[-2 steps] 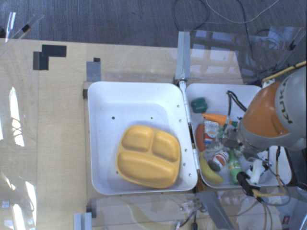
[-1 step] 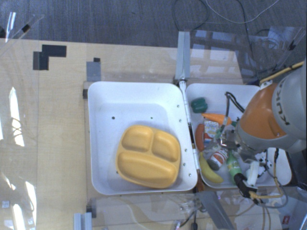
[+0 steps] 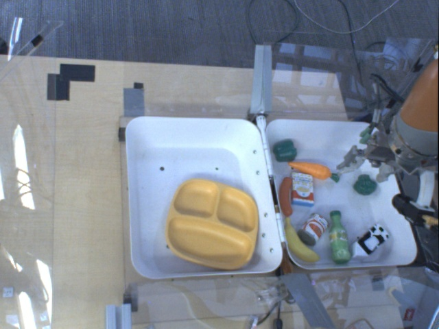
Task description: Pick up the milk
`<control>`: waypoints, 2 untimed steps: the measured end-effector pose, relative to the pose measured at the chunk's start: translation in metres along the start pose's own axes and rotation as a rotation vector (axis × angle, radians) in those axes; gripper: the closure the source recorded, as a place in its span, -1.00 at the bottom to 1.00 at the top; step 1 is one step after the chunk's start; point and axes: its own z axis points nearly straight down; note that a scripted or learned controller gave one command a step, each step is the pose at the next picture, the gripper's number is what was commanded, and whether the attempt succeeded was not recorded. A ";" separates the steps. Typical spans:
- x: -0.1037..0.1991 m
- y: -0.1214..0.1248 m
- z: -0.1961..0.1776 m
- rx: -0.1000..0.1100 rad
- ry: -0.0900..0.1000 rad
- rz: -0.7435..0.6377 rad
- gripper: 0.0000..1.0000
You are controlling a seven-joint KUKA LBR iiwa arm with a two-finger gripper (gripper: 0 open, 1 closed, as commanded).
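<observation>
Seen from above at a slant: right bin [image 3: 405,256], taken here as the reference for all positions. Milk [image 3: 372,239], a small carton patched black and white, lying tilted in the bin's near right corner, apart from its neighbours and untouched. Just left of it within the bin, a green bottle [image 3: 338,237] standing upright, then a tipped can [image 3: 315,227] and a banana [image 3: 300,242] along the bin's near left wall. Towards the bin's middle left, a printed carton [image 3: 302,188] with its lettering too small to read, and beside it a reddish sausage-like piece [image 3: 285,196], partly masked by the wall between the bins. At the bin's far left, a green pepper [image 3: 285,149]; next to it, a carrot [image 3: 312,170] pointing towards the bin's centre. Above the bin's far right part, the gripper [image 3: 362,170], fingers spread apart with nothing clamped between them, well away from the milk. Close under its fingertips, a dark green lump [image 3: 365,184], shape hard to make out. Arm [image 3: 422,112] cut off at the frame edge over the bin's right rim, only the orange band and grey wrist legible. Left of the right bin, touching it along one wall, the left bin [image 3: 144,184], holding a yellow divided tray [image 3: 214,223].
</observation>
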 end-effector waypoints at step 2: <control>-0.054 -0.049 0.078 -0.001 0.000 -0.635 -1.00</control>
